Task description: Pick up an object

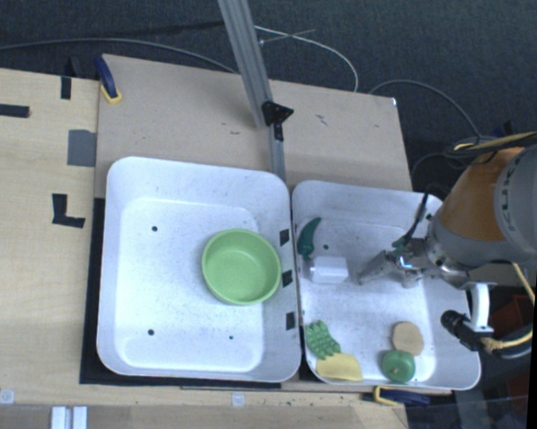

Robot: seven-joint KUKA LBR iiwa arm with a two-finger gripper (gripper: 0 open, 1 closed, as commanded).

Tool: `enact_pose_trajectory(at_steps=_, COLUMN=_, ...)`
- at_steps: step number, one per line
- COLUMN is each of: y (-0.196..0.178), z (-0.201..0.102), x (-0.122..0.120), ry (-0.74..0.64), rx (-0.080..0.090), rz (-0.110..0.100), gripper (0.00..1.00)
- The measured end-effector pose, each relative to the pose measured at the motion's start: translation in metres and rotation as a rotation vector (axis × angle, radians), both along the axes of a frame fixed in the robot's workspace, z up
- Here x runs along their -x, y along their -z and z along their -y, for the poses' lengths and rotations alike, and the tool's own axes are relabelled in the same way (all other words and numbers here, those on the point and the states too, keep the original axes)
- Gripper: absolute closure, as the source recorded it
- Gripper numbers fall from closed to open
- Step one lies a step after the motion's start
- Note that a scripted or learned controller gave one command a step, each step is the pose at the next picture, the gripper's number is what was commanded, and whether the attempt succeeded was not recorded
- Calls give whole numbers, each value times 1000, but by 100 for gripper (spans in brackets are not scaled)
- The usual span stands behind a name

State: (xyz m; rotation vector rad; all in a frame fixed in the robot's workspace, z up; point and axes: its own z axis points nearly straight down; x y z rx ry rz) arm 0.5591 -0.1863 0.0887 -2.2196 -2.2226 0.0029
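My gripper (366, 272) hangs low over the middle of the right bin (371, 203), reaching in from the right. Its tip points left at a small white block (329, 271) and stops just short of it. A dark green curved piece (308, 235) lies above the block, near the bin's left wall. Along the front of this bin lie a green leafy piece (322, 336), a yellow wedge (340, 366), a tan round piece (408, 337) and a green ball (398, 364). Nothing shows in the gripper's grasp.
The left bin (141, 190) holds a light green bowl (240, 266) toward its right side. A grey pole (249, 50) slants down from the top to the gap between the bins. The arm's orange-banded body (487, 203) overhangs the right bin's right edge.
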Motion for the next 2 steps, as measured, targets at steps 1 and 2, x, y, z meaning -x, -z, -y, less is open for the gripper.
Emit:
enact_pose_trajectory(at_steps=1, y=-10, z=-1, x=0, ry=-1, rx=-1, rz=-1, gripper=100)
enact_pose_trajectory(at_steps=2, y=-67, z=7, x=4, ry=1, rx=1, rz=5, gripper=100)
